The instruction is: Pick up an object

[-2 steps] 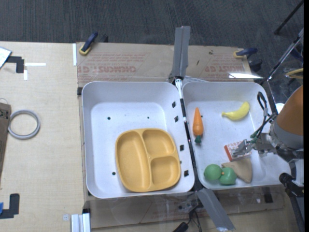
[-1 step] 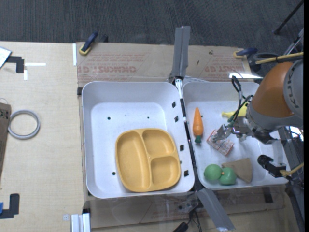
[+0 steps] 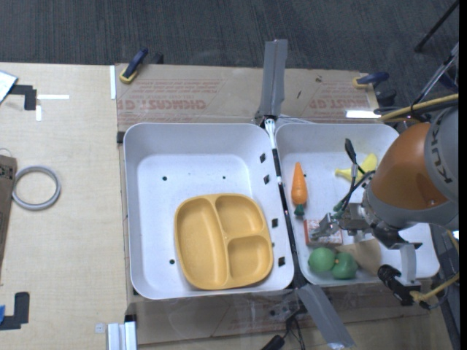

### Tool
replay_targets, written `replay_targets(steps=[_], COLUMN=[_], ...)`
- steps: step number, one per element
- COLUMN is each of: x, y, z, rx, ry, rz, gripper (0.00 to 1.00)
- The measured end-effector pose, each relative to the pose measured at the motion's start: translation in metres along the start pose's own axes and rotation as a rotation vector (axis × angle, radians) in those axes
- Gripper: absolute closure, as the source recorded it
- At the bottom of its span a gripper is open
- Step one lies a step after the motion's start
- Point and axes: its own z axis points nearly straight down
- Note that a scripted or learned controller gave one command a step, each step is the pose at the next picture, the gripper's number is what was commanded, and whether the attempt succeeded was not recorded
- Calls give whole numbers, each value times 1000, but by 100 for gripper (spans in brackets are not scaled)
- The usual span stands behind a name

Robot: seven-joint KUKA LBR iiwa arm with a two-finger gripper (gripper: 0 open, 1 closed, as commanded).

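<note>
Although the arm has its gripper [image 3: 325,230] low in the right bin [image 3: 321,141], nothing shows as lifted, so the pick looks not yet made; I judge the task early, with grasp and lift left to do. Whether the jaws are open or closed I cannot tell, since the wrist's clutter hides them. Nearest the camera's lower edge, just below the gripper, lie two smooth, rounded green fruits [image 3: 332,262], glossy like plastic, resting on the bin floor. Beside them in the left bin [image 3: 146,195] sits a matte yellow divided plate [image 3: 222,240] with three rounded compartments. Farther up the right bin is a tapered orange carrot [image 3: 298,184] with a green tip, then a curved yellow banana [image 3: 359,168] partly behind the cables. On the pale wooden counter [image 3: 66,122], well apart to the left, lies a grey tape ring [image 3: 34,187].
</note>
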Motion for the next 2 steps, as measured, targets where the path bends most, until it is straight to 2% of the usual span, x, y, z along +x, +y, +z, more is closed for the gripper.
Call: replay_targets(steps=[1,2], x=[-2,-11], y=[2,8], z=[-8,-164], rx=[-1,10], ry=[-1,-6], rz=[4,279], gripper=[100,100])
